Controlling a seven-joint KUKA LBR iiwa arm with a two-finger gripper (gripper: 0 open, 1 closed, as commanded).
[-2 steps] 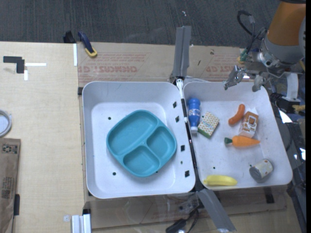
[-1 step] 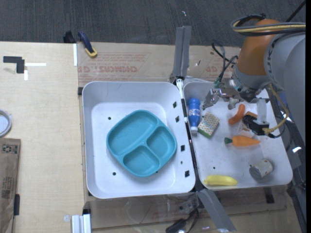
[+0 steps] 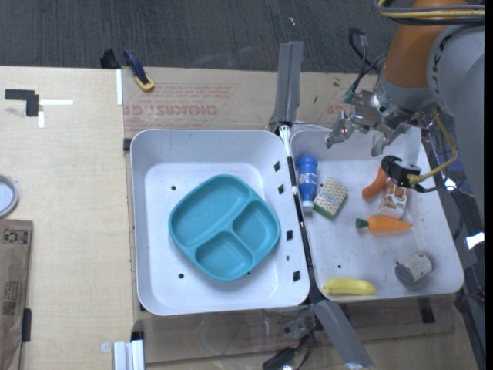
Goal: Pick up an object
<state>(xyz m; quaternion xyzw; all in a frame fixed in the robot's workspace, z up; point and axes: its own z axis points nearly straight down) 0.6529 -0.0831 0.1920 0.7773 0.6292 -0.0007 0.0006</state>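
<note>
My gripper (image 3: 359,139) hangs over the far edge of the right bin (image 3: 443,284), open, with nothing between its fingers. Below it in that bin lie a blue bottle (image 3: 307,179), a small cream and green box (image 3: 330,199), an orange piece (image 3: 375,183), a small brown and white carton (image 3: 394,200) and a carrot (image 3: 387,224). A yellow banana (image 3: 350,287) and a grey cylinder (image 3: 414,268) sit near the front edge. All of them are apart from the gripper.
The left bin (image 3: 154,206) holds a blue divided plate (image 3: 224,227). A grey post (image 3: 290,83) rises behind the wall where the bins meet. A black cable end (image 3: 394,165) dangles by the orange piece. A tape roll (image 3: 4,197) lies on the bench far left.
</note>
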